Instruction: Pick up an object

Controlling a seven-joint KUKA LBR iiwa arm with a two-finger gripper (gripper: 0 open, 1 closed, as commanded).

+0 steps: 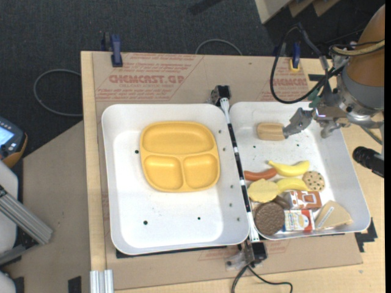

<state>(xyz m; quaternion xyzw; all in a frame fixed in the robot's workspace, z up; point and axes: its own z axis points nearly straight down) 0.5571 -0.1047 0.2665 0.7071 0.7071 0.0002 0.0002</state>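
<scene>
Nearest the camera, right bin [359, 191]: brown cookie [269, 218], milk carton [298, 215], wedge [334, 214]. Mid-bin: yellow chip [264, 191], sausage [260, 175], banana [289, 166], speckled cookie [313, 179]. Far end: tan bread roll [269, 132]; end effector [309, 122] just beside it, fingers spread, nothing between. Left bin [122, 182]: yellow divided plate [179, 155].

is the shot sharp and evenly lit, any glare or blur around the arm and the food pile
Camera view: lighting is soft and even, with no harsh glare on the white bins. The yellow plate and banana look fairly crisp. The gripper by the bread roll is slightly soft, so its fingers are hard to read. The small packets at lower right blur together.
</scene>
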